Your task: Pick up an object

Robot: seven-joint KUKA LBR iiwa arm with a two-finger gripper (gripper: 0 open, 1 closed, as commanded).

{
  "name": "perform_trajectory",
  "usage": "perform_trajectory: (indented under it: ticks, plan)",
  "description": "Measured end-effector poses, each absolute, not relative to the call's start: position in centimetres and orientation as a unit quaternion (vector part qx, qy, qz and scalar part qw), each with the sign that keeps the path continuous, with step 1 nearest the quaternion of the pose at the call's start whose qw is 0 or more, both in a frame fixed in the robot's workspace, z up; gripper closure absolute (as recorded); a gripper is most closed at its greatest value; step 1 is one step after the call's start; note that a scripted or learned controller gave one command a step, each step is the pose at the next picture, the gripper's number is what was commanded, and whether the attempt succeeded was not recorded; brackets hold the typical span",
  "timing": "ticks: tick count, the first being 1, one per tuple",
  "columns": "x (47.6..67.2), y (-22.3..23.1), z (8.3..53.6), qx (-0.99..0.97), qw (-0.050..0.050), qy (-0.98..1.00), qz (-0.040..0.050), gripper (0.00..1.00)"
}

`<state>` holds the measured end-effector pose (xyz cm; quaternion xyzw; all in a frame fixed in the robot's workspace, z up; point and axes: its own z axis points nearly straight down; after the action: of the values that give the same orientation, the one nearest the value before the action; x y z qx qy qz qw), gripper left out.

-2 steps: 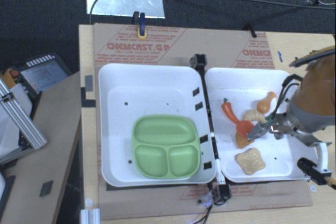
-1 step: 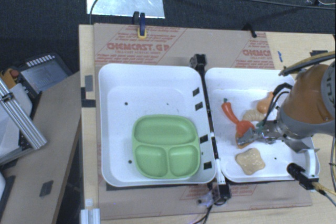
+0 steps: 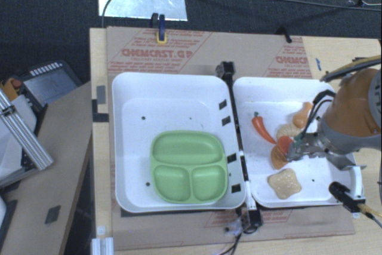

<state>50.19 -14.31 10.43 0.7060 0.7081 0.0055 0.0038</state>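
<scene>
The right bin (image 3: 262, 188) holds a red chili pepper (image 3: 261, 127), a small cluster of food pieces in tan, red and orange (image 3: 280, 146), an orange piece (image 3: 303, 113) farther back, and a tan cracker-like piece (image 3: 284, 183) near the front. My gripper (image 3: 295, 149) reaches in from the right and is down at the right side of the cluster, touching or nearly touching the red and orange pieces. The arm's body hides the fingertips.
The left bin (image 3: 128, 122) holds a green three-compartment plate (image 3: 188, 166). A black divider strip (image 3: 234, 128) runs between the bins. Cardboard lies under both bins. A cable crosses the back, and a clamp (image 3: 160, 28) sits at the cardboard's far edge.
</scene>
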Motion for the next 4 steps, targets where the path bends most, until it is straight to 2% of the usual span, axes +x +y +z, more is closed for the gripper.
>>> perform_trajectory:
  ticks: [1,2,3,4]
  plan:
    - [50.6,-13.5,15.1,0.705,0.003,0.709,0.0017,1.0]
    - [50.4,-13.3,21.5,0.705,0.004,0.709,0.0024,1.0]
    - [50.5,-13.3,24.5,0.705,0.003,0.709,0.0016,1.0]
    - [53.0,-9.3,24.6,0.704,0.002,0.71,0.0019,1.0]
